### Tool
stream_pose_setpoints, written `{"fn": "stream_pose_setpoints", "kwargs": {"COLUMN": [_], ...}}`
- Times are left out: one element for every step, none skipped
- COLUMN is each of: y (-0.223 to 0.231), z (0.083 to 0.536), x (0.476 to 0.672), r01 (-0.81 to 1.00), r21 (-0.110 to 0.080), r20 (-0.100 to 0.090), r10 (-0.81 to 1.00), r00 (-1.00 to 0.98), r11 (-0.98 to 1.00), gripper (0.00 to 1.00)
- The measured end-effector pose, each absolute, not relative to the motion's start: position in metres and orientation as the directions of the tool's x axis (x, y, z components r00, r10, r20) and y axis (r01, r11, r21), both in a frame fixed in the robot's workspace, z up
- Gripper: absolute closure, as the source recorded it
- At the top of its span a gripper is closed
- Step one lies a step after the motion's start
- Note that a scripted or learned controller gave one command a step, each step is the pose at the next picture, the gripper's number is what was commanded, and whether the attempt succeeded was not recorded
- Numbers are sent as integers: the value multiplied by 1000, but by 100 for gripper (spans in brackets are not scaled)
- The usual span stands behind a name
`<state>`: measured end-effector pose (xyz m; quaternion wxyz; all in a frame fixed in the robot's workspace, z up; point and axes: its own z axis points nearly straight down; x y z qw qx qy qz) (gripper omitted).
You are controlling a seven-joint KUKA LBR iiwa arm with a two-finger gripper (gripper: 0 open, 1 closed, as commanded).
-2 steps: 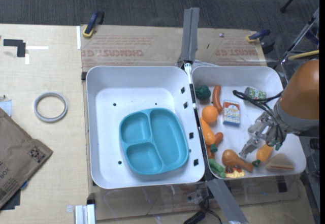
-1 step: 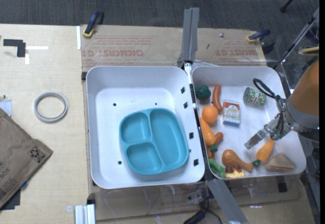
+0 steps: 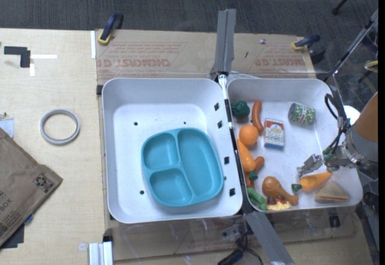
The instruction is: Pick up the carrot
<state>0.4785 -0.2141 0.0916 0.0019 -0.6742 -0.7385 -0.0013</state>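
Note:
The carrot (image 3: 315, 181) is orange with a small green top at its left end. It lies on its side in the right bin (image 3: 283, 86), near the front right corner. My gripper (image 3: 311, 165) reaches in from the right and hovers just behind the carrot, very close to it or touching it. Its silver tip points left. The carrot rests on the bin floor below the tip, not between the fingers.
The right bin also holds a sandwich wedge (image 3: 332, 195), a drumstick (image 3: 277, 187), an orange (image 3: 248, 135), a long orange vegetable (image 3: 245, 159), a hot dog (image 3: 257, 115), broccoli (image 3: 240, 109), a small box (image 3: 274, 134) and a can (image 3: 301, 114). A blue divided plate (image 3: 181, 166) lies in the left bin (image 3: 120, 137).

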Motion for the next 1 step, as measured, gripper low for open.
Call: {"fn": "stream_pose_setpoints", "kwargs": {"y": [-222], "z": [91], "x": [478], "r01": [885], "r21": [-1], "r20": [1], "r10": [885], "r00": [-465], "r11": [465], "gripper": [0]}}
